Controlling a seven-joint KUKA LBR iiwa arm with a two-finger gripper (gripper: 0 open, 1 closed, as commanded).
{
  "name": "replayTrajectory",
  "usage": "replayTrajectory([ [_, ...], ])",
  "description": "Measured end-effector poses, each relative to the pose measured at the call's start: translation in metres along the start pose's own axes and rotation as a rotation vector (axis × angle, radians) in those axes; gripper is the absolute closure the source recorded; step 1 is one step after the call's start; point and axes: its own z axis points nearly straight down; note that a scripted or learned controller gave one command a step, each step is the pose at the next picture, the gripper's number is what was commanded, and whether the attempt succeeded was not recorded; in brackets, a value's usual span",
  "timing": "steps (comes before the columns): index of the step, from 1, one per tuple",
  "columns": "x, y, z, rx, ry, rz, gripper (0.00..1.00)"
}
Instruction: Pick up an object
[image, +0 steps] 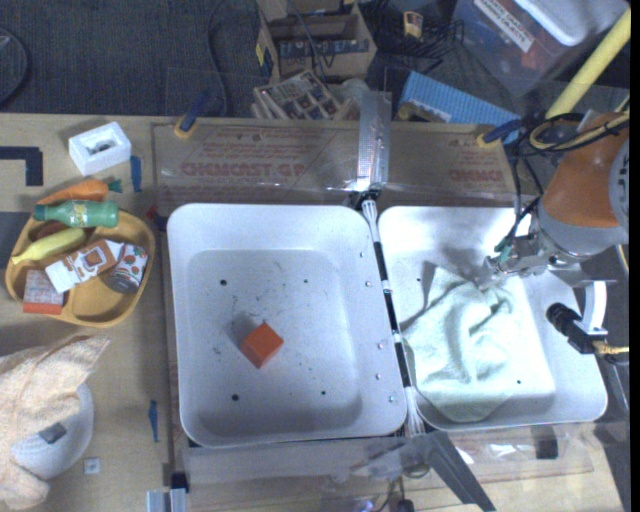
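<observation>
I hung over the right bin's far edge above the pale cloth — my gripper unreadable, grip state unknown — so I judged a straight, centred descent onto a raised fold best

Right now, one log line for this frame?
arm: over right bin | end effector: low at cloth, top edge | grasp: not confirmed | orange block: left bin, untouched
</observation>
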Motion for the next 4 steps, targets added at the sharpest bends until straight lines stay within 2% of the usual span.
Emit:
replayTrajectory([
  [1,0.000,0.000,0.000,0.000,0.000,-0.001,0.00],
  [2,0.006,0.002,0.021,0.010,0.004,-0.098,0.00],
  [3,-0.024,0.030,-0.059,0.013,0.004,-0.086,0.00],
  [4,-0.017,0.002,0.019,0.006,0.005,-0.306,0.00],
])
